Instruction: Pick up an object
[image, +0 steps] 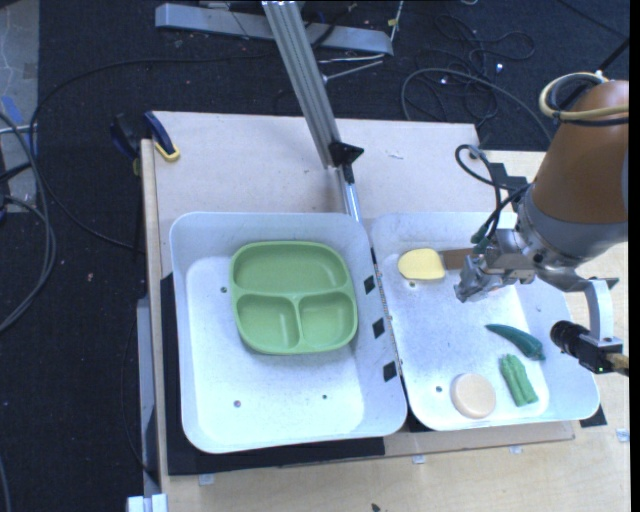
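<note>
Reaching in from the right over the right bin (560, 400), wrist bent down, gripper (472, 288) low just beside the yellow piece (421, 265). Grip state impossible to tell. Nothing visibly held.

The pale wooden bench (250, 160) carries two shallow white plastic bins side by side, touching each other. The left bin (270, 400) is bigger in the view; the right bin (430, 330) lies near the bench's right side.
</note>
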